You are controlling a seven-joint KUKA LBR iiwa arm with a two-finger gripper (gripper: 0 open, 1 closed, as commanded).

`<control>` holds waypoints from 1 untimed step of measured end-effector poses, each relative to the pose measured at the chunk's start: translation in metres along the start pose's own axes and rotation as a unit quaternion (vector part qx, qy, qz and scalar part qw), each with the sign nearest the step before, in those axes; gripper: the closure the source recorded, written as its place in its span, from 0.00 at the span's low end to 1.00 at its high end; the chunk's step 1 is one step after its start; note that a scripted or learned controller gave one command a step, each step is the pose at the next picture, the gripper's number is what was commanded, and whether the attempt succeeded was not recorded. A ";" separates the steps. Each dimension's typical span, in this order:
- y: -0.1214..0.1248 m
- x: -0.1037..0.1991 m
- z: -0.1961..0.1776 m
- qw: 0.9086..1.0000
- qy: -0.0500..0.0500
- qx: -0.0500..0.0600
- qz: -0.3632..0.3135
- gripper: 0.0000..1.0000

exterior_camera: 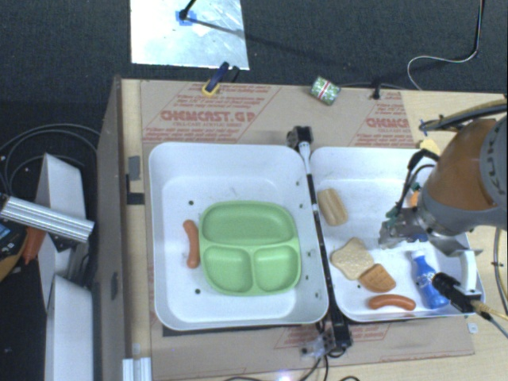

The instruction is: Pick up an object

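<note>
Right bin (349,173), nearest edge: a sausage (391,302) lies along the front wall, with a blue bottle (427,280) just to its right, tilted toward the corner. Behind the sausage, a toast slice (377,278) touches a paler bread slice (352,258). The hand (394,231) hangs over the bin floor right of the bread slice; whether it is wide or narrow, cannot tell. Nothing is seen held in it. Further back, a bread roll (332,207) lies beside the dividing wall. Left bin (171,213): a green divided tray (251,244) sits centrally, a second sausage (191,243) lying just left of it. On the worktop (262,109) beyond, a small green can (325,90) lies.
</note>
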State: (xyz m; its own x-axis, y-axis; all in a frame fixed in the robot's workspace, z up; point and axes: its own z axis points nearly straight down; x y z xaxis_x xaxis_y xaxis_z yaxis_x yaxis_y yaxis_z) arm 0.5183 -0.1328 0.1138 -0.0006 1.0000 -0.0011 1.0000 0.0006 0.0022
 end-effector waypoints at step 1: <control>0.007 0.036 -0.082 1.000 0.001 0.000 -0.002 0.00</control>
State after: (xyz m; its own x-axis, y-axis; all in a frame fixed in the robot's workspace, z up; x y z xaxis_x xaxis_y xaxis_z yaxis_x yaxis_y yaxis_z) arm 0.5247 -0.0971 0.1955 -0.0038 1.0000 -0.0001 1.0000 0.0038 0.0030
